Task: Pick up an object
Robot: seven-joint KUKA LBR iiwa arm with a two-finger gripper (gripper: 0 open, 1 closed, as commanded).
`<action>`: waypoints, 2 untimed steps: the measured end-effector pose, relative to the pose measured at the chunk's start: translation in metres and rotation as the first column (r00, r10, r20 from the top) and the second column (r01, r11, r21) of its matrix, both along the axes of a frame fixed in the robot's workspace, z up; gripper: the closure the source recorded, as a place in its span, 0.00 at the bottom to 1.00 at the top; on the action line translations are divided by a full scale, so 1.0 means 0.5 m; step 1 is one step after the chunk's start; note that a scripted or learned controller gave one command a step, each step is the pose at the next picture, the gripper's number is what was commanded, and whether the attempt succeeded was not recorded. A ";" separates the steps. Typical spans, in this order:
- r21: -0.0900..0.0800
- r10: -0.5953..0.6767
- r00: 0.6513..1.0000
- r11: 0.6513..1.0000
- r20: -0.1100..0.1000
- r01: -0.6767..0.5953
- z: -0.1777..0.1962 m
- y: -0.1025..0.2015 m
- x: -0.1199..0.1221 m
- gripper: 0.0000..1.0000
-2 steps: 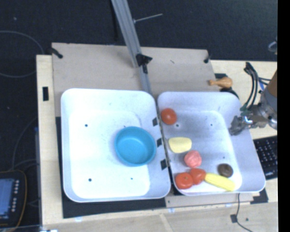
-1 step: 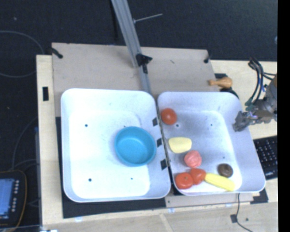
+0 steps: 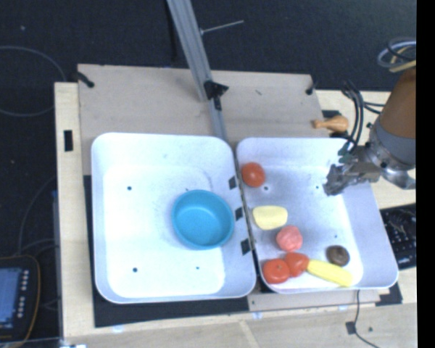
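While several small objects lie scattered in the right bin (image 3: 362, 216), none of them sits between the gripper's fingers; the gripper (image 3: 336, 182) hangs over that bin's upper right part, above bare white floor, and whether it is parted or closed I cannot tell from this slant. Nearest the dividing edge, a red tomato-like ball (image 3: 253, 174) rests toward the bin's top left; below it lies a pale yellow block (image 3: 270, 217), and just below that a pink lump (image 3: 289, 238). Along the bin's near wall a red round piece (image 3: 276, 270) touches another red piece (image 3: 296, 262), which sits against a yellow banana-shaped object (image 3: 329, 272); a small dark brown ball (image 3: 338, 255) sits just above the banana's right end. All of these are well apart from the gripper. Across the divide, the left bin (image 3: 123, 165) holds a blue bowl (image 3: 202, 219), upright, near its right wall. Behind the bins, a grey metal rail (image 3: 192, 46) slants up from the bench (image 3: 145, 96).
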State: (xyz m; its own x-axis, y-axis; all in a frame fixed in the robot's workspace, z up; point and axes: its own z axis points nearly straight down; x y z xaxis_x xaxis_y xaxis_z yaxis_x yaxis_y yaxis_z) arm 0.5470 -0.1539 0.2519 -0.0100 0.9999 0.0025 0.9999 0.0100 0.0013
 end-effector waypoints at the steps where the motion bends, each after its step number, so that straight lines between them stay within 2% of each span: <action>1: -0.001 -0.001 1.000 1.000 -0.002 0.001 -0.016 0.120 -0.009 1.00; 2: 0.002 0.001 1.000 1.000 -0.005 -0.001 0.002 0.237 -0.018 1.00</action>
